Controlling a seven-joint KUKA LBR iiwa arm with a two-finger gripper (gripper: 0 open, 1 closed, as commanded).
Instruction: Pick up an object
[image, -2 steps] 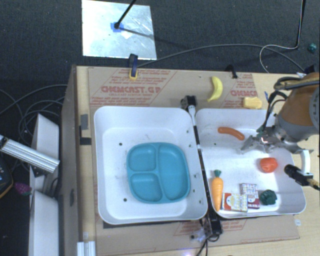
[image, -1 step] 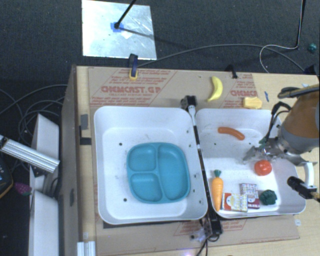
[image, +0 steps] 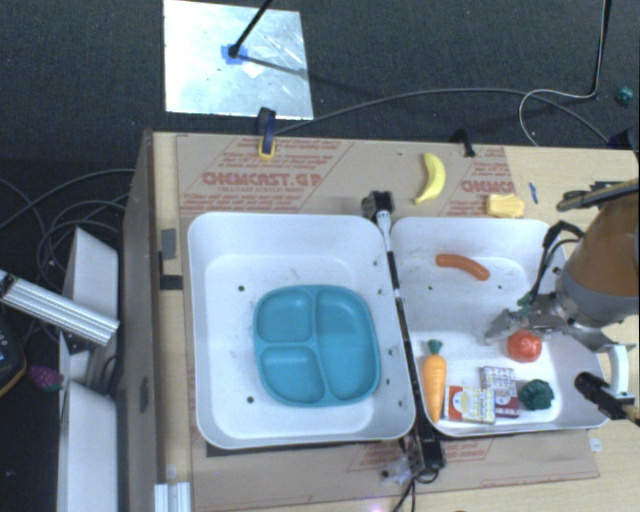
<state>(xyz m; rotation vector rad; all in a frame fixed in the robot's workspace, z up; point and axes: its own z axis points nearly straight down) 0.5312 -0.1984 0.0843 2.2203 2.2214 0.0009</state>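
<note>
Red round tomato (image: 524, 346) lies in the right white bin (image: 470, 240), directly beneath the two-finger gripper (image: 525, 322).
Gripper fingers spread wide, grasping nothing. Orange sausage (image: 462, 265) beyond it; orange carrot (image: 433, 373), small printed carton (image: 497, 391) and green lump (image: 537, 393) nearer the front.

robot lab, loose cables (image: 60, 215), cardboard-topped bench (image: 300, 175)

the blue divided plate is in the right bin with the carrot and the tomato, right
Not quite. In the camera view the blue divided plate lies in the left bin, by itself. The carrot and the tomato are in the right bin, as you said.
</note>
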